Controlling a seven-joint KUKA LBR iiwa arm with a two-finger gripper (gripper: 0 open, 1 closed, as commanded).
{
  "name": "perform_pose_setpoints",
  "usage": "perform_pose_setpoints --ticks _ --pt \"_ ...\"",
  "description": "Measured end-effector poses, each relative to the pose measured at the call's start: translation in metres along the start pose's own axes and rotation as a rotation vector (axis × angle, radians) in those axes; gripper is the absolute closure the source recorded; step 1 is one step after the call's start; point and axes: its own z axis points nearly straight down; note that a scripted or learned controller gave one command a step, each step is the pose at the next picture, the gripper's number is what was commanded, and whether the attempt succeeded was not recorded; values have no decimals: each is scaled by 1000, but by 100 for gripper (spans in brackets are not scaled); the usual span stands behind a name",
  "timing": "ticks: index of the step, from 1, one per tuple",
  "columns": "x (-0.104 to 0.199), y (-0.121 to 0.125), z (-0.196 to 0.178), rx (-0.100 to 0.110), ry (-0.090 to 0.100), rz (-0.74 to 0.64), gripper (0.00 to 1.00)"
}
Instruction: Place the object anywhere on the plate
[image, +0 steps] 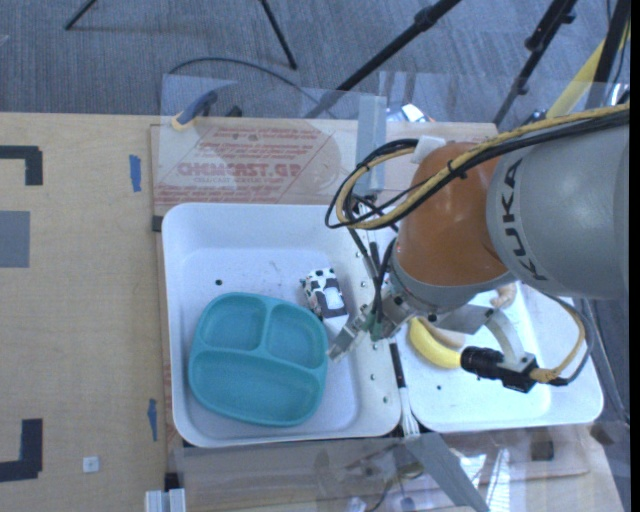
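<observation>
A teal plate (258, 362) with three compartments lies in the left white bin (200, 240), toward its front. A small black-and-white object (323, 291) rests on the bin floor just beyond the plate's far right corner, apart from the rim. My gripper (347, 340) reaches in low from the right and hangs at the plate's right edge, a little in front of that object. The big grey and orange wrist (450, 230) hides most of the gripper body, and nothing shows in its grasp.
A yellow banana (433, 345) lies in the right bin (570, 400), partly under the arm. Black and yellow cables loop around the wrist. A clear sheet with red lettering (240, 165) sits behind the left bin.
</observation>
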Motion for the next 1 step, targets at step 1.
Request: perform_pose_setpoints --ticks 1 --pt "-1 1 -8 0 0 3 100"
